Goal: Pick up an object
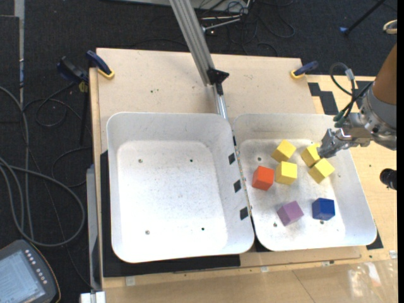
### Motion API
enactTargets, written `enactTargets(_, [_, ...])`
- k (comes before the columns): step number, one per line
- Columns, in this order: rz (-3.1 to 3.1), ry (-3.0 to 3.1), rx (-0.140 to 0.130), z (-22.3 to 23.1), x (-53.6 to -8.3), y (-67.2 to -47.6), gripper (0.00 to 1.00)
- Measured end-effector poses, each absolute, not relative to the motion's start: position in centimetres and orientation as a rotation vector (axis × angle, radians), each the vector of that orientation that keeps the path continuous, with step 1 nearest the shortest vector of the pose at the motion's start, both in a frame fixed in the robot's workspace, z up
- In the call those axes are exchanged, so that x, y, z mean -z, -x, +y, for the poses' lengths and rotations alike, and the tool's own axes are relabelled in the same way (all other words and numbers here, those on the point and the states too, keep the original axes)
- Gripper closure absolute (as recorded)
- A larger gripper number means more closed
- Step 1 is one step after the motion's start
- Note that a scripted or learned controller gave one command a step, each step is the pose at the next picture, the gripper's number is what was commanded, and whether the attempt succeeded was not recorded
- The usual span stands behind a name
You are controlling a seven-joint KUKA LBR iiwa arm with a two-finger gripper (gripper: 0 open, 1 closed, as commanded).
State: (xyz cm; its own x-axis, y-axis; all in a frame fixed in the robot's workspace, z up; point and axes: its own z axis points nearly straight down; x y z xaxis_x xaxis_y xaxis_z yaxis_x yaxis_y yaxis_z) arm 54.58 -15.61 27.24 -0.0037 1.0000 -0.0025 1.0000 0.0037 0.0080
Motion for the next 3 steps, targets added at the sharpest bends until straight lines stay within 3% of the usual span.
enactTargets(3, [2.231, -2.212, -0.003, -0.7, -26.8, -54.9, 1.0])
